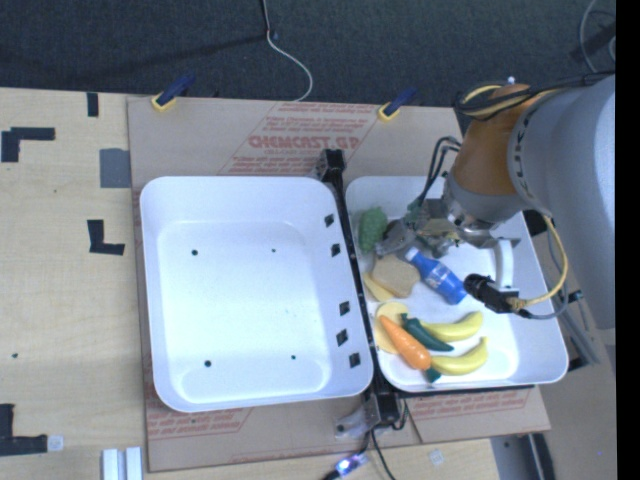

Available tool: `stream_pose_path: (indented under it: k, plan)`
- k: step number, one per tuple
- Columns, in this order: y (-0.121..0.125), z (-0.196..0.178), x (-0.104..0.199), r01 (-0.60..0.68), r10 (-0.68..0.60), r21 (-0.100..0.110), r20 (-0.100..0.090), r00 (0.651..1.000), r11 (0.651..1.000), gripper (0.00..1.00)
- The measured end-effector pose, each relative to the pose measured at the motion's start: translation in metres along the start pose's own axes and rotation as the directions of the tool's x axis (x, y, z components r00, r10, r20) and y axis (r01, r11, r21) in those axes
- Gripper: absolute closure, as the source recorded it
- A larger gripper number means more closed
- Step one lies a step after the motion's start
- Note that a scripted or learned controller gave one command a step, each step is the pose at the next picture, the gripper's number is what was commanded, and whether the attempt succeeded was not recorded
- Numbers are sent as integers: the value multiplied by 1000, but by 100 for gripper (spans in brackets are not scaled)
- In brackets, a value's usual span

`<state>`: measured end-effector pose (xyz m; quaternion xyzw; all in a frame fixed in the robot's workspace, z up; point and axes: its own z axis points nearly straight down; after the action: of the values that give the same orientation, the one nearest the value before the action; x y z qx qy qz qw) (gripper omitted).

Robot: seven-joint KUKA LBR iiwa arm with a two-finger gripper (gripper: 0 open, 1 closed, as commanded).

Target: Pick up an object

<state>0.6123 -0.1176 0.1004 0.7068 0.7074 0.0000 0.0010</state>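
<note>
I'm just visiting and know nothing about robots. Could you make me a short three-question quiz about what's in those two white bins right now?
1. True or false: the carrot lies in the left bin.
2. Which thing lies nearest the divider between the bins? A) blue bottle B) green object C) the lower banana
3. Fill in: the gripper hangs over the ____ bin.

Key
1. False. The carrot is in the right bin, beside two bananas.
2. B. The green object sits close to the divider at the right bin's far end.
3. Right. The gripper is above the toys there, near the blue bottle and the tan piece.
</note>
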Motion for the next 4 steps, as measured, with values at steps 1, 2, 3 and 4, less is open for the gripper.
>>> stream_pose_path:
  k: [1,2,3,4]
  plan:
    - [56,17,0,3,-3,1,-1,1000,1000,0]
    - [53,6,0,3,-3,11,-2,1000,1000,100]
    - [57,-90,70,7,-7,-3,0,1000,1000,100]
    - [46,-84,110,3,-3,4,-1,1000,1000,100]
